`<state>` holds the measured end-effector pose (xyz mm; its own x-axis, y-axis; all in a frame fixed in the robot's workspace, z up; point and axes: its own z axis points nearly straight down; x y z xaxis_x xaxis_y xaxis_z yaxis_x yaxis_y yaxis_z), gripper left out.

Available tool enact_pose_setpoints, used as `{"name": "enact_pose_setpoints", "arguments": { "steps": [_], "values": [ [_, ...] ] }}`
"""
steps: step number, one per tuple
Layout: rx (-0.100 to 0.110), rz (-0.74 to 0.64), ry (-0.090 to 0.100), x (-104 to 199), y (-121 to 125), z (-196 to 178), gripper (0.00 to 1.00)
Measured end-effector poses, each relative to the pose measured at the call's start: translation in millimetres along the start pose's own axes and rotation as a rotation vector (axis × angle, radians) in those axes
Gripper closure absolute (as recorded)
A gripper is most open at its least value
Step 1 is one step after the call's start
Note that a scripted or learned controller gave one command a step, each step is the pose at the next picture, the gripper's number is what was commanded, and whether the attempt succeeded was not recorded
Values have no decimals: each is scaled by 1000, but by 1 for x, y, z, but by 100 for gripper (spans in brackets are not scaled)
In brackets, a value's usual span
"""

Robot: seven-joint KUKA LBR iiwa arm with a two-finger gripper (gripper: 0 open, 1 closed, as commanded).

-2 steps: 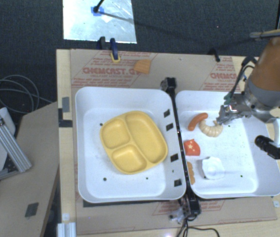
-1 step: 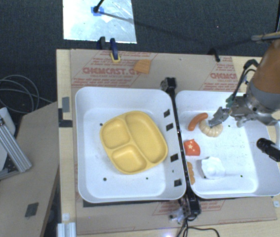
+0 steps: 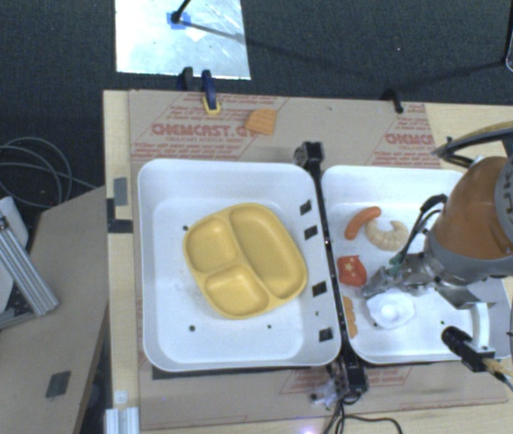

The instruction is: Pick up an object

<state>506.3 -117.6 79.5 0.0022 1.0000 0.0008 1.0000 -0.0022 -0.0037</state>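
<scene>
The right bin (image 3: 419, 177) holds an orange sausage (image 3: 362, 221), a pale curled shrimp-like piece (image 3: 386, 234), a red piece (image 3: 353, 269) and a white fried-egg-like piece (image 3: 390, 312). A thin orange strip (image 3: 349, 317) lies along that bin's left wall. My gripper (image 3: 389, 279) hangs low in the right bin, just above the white piece, right of the red piece and below the pale curled one. I see nothing held in it.
The left bin (image 3: 161, 242) carries a yellow divided plate (image 3: 242, 259). The black divider (image 3: 324, 251) runs between the bins. An orange cracker (image 3: 261, 120) lies on the bench behind them, near a blue and yellow clamp (image 3: 209, 89).
</scene>
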Motion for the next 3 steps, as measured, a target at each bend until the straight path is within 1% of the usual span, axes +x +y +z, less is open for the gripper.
{"name": "enact_pose_setpoints", "arguments": {
  "steps": [1, 2, 3],
  "values": [
    [-13, -8, -4, -20, 82, -11, 0],
    [-6, -6, -1, -19, 78, -10, 0],
    [-6, -6, -1, -19, 78, -10, 0]
  ]
}}
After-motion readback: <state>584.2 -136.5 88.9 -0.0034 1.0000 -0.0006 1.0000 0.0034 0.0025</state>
